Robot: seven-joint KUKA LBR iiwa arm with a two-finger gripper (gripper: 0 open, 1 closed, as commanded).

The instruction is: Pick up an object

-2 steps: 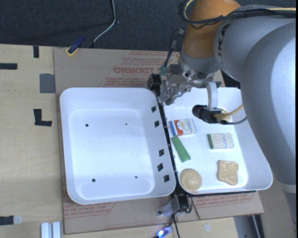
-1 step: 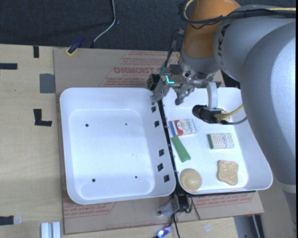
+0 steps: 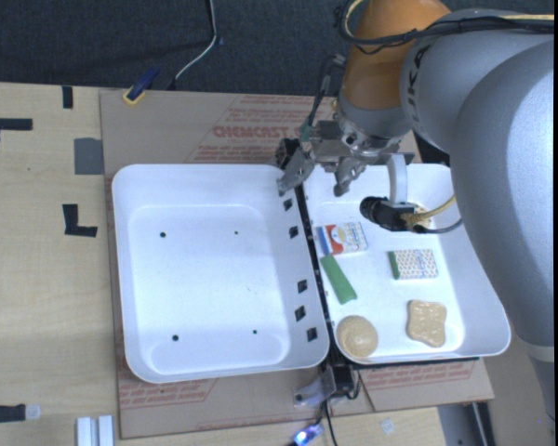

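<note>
You have two white bins side by side on the bench. The left bin (image 3: 205,277) shows four small dark spots on its floor. A row of black clips runs down the seam between the bins.

The right bin (image 3: 465,314) holds five objects, all lying on its floor:
- one red-white-blue carton (image 3: 342,239), nearest the seam, upper part of the bin
- one green bar (image 3: 338,280), just below the carton, lying at a slant
- one round tan disc (image 3: 357,336), near the front edge, below the green bar
- one small patterned packet with a green edge (image 3: 413,265), to the right of the carton, apart from it
- one tan lumpy piece (image 3: 427,323), below the packet, right of the disc

The gripper (image 3: 321,182) hangs over the far end of the seam, above the carton and apart from it. You can see its two fingers spread apart with nothing between them.
</note>
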